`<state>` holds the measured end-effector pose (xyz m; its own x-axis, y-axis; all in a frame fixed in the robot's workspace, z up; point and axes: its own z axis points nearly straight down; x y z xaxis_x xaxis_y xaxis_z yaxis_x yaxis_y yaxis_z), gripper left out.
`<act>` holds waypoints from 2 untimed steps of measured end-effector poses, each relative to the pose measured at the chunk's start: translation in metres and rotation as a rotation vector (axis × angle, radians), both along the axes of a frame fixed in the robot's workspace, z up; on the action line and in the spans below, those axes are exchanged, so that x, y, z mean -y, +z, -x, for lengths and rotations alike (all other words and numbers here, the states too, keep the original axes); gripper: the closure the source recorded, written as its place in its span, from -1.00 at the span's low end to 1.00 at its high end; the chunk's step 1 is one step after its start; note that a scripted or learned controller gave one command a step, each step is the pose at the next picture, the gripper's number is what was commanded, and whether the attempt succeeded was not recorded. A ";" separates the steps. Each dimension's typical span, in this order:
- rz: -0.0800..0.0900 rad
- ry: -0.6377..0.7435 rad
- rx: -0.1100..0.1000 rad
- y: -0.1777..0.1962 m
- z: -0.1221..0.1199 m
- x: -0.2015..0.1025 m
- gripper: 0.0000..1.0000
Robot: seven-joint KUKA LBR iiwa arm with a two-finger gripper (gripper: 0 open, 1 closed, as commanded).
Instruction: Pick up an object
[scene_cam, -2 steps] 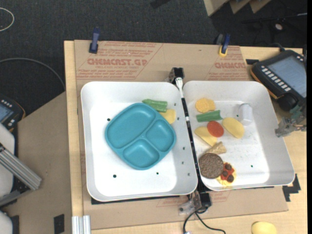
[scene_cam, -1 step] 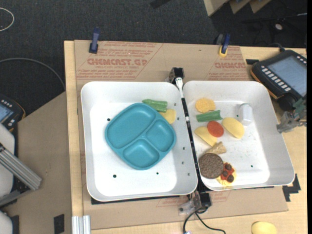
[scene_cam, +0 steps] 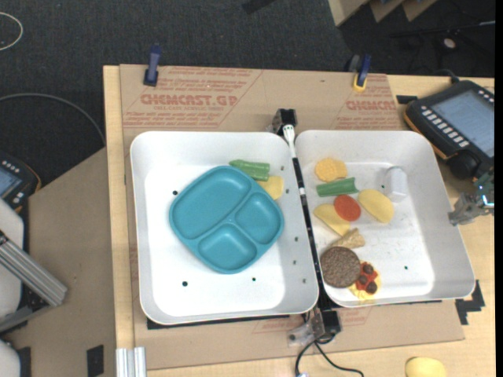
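- Evidently, the approach step is in hand: nothing is seen lifted, and a grasp is judged not yet begun.
- The gripper (scene_cam: 470, 204) is seen at the right edge of the scene, just outside the right rim of the right bin (scene_cam: 424, 234), level with the middle of that bin.
- Whether it is released or clenched cannot be told; only a small grey part is visible, and nothing is seen held in it.
- The candidate objects are gathered in the left half of the right bin: a yellow piece (scene_cam: 376, 206) touching a red piece (scene_cam: 347, 207), a green piece (scene_cam: 336, 186), a round orange piece (scene_cam: 331, 168) at the far side, and a brown disc (scene_cam: 340, 265) at the near side.
- The yellow piece is judged the most reachable, as it lies nearest the gripper with bare floor to its right.
- A move leftward over the rim and then downward is called for.
- A blue divided plate (scene_cam: 226, 218) is seen in the left bin (scene_cam: 157, 273), well apart from the gripper.
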<state>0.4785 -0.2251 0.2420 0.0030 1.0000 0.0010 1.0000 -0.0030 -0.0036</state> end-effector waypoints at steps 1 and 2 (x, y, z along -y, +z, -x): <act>0.004 0.007 0.012 0.056 -0.002 -0.028 1.00; 0.000 0.000 -0.001 0.007 0.000 0.000 1.00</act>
<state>0.4785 -0.2251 0.2494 0.0031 1.0000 0.0014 1.0000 -0.0031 -0.0042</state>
